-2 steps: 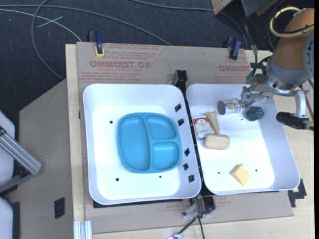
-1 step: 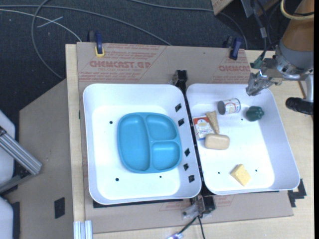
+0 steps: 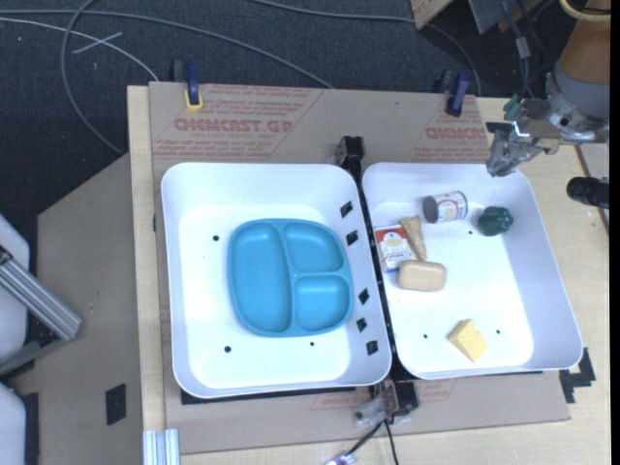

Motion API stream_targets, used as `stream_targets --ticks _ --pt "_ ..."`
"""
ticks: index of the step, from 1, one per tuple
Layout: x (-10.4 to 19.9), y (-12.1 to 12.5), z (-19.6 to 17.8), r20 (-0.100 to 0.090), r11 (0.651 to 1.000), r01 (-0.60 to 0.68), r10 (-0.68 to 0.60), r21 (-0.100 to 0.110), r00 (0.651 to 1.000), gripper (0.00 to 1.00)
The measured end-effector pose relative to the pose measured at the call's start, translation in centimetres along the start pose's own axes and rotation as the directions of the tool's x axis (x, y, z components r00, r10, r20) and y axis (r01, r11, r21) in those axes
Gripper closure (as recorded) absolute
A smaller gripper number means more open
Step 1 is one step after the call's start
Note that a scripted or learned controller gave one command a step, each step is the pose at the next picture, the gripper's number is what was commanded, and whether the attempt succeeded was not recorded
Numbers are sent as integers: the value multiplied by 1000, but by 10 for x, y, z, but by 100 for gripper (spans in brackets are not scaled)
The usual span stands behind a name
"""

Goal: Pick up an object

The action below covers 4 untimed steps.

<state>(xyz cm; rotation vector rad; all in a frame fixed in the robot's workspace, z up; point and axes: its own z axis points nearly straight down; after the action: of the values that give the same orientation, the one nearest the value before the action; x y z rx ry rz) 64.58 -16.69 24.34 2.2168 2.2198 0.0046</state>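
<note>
Nothing has been picked up yet, as far as the view shows: the gripper (image 3: pixel 506 159) hangs at the upper right of the frame, over the top rim of the right bin (image 3: pixel 552 289), and carries no object, though whether it is spread or closed I cannot tell. All candidates lie in that bin: a small jar (image 3: pixel 445 206) and a dark green object (image 3: pixel 494 221) nearest the gripper, then a red-and-white packet (image 3: pixel 392 248), a beige lump (image 3: pixel 422 276) and a yellow block (image 3: pixel 469 340) lower down. The left bin (image 3: pixel 194 289) holds 1 blue divided plate (image 3: pixel 289 277), so choosing, descending and grasping all remain.
</note>
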Motion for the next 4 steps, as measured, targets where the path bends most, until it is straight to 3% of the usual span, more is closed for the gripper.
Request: stream_targets --ticks 4 --pt "204 -50 4 -5 1000 4 -4 8 1000 100"
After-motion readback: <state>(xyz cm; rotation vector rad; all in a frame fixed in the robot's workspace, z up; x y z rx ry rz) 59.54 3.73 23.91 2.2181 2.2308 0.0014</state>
